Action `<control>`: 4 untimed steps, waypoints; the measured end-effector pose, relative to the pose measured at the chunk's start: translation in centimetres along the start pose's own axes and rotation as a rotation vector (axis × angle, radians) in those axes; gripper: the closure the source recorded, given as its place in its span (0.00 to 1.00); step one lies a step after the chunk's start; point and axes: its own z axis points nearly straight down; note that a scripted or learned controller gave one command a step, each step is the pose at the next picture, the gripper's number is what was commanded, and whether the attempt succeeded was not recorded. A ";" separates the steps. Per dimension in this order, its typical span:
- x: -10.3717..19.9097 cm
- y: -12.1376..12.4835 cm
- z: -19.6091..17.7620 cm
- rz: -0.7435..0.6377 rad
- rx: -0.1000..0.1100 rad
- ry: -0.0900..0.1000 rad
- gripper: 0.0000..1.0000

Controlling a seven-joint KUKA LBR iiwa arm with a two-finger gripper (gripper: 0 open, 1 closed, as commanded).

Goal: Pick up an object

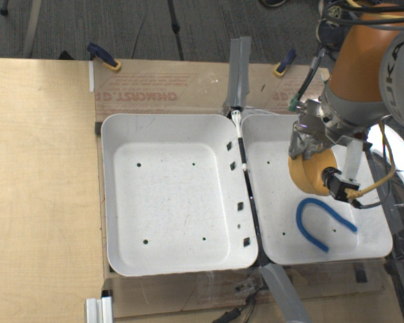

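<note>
1. Hovering over the right bin [273, 241], the gripper [308, 155] sits above a yellow-orange object [310, 175] — jaws' state: cannot tell.
2. Blue curved strip [318, 221] lies on the bin floor, just beside.
3. Risk — a rounded object may slip from the grip, or the strip gets snagged.

Left bin [121, 180] lies open — blue hose [321, 223] crowds the right bin [269, 180].

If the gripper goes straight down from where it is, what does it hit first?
Probably the yellow-orange rounded object right under the gripper in the right white bin; the curved blue strip lies nearer the camera. Depth is unclear.
</note>
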 end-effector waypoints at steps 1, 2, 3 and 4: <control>-13.7 4.7 0.0 0.027 0.002 0.000 1.00; -14.8 -0.1 17.7 -0.357 -0.015 0.013 1.00; -8.5 4.0 2.2 -0.181 0.000 0.001 1.00; -11.8 10.2 6.2 -0.307 0.001 0.002 1.00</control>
